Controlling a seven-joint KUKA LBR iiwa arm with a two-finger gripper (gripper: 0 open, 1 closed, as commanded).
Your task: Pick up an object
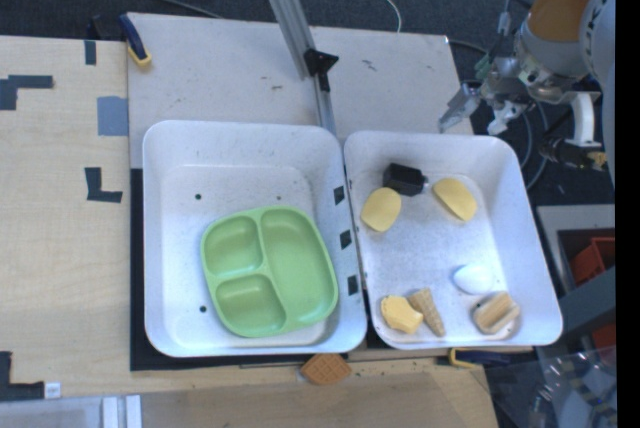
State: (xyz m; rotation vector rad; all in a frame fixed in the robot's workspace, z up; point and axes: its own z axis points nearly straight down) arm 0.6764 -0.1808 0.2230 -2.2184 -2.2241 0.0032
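Two white bins are sitting side by side mid-frame. Left bin (160, 216) is holding a green tray (268, 269) with three compartments. Right bin (520, 216) is carrying the loose pieces: black block (404, 179) near its upper middle, yellow disc (381, 210) just below-left of it, yellow wedge (455, 198) to the right, white lump (476, 278) lower right (washing out against the bin, hard to read), tan roll (496, 313) below that, yellow chunk (401, 315) and cone (428, 310) touching at the bottom edge.

Arm (570, 1) is entering at upper right, partly cut off by the frame. Gripper (470, 106) is hanging outside the right bin's top rim, well apart from every piece, grasping nothing; fingers blurry, so spread or closed cannot be told.

A grey pole (285, 1) is slanting down from top centre toward the gap between bins. An orange waffle-like piece (325, 369) is lying on the bench below the bins. Blue-yellow clamp (135, 41) at upper left. No readable writing anywhere.
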